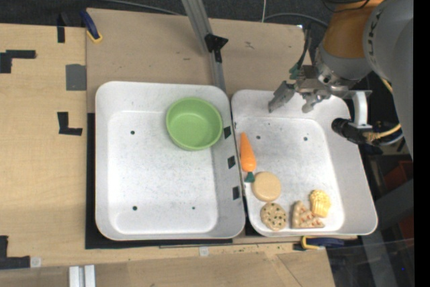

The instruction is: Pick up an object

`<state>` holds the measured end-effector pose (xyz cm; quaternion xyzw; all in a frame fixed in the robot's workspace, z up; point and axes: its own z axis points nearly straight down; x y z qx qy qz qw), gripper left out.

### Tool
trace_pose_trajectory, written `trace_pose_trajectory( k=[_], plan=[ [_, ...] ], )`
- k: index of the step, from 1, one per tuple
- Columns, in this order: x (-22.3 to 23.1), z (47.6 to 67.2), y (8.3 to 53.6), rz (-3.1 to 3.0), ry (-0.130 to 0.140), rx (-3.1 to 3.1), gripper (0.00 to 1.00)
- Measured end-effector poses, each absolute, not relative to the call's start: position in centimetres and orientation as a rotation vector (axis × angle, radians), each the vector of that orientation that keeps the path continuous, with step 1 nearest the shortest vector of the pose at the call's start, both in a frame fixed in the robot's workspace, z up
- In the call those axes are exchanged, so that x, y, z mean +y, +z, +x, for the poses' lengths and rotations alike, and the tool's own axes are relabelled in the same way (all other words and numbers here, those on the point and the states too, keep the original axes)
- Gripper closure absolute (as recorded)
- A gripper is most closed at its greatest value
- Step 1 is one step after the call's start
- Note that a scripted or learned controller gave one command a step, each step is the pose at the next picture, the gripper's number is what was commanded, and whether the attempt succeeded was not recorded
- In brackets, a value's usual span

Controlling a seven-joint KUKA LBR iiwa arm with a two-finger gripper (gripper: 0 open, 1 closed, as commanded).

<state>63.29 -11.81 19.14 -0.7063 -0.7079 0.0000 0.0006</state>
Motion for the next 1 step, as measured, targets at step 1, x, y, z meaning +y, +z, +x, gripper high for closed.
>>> trace_pose_trajectory(
  k=[1],
  plan=[
    [-11.81,63.29,19.14,-2.218,0.0,-2.223,0.0]
  ],
)
